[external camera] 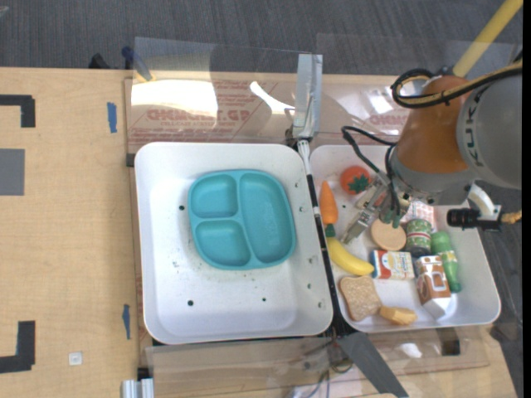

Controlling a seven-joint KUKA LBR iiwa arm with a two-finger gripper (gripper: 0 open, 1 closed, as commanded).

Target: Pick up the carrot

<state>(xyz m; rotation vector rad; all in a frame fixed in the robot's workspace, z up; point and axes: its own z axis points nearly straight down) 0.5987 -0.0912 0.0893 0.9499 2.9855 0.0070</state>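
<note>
Bread (359, 295) sits at right bin's (477, 317) front edge; your claw (365, 220) hangs open just beside carrot (328, 204), gripping nothing.

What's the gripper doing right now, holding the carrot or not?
Gripper: low in the right bin, just right of the carrot; nothing visibly held, open or shut cannot be told.

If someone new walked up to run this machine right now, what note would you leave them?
Gripper: low in the right bin, among the toy food; whether it is open or shut can't be made out.
Carrot: lying at the right bin's left wall, above the banana, just left of the gripper. Not held.
Teal plate: in the left bin.
Done: arm lowered near the carrot.
Left: grasp and lift it.
</note>
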